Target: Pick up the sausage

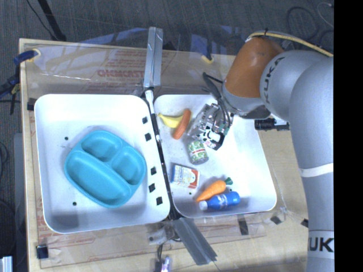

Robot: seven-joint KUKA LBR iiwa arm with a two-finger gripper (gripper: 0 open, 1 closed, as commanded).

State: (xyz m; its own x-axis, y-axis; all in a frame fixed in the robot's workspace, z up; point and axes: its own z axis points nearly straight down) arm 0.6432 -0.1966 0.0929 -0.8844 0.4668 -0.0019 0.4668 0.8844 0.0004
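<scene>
The sausage (182, 124) is a small orange-red link lying in the right bin (258, 152) near its back left, leaning against a yellow banana (170, 119). My gripper (206, 130) hangs just to the right of the sausage, over the middle of the bin, apart from it. A green-labelled can (197, 151) lies right below the gripper.
In the right bin's front part lie a small white carton (184, 175), a carrot (212, 190) and a blue bottle (221, 201). The left bin (51, 123) holds a blue divided plate (106, 166). A metal divider (152, 61) runs between the bins.
</scene>
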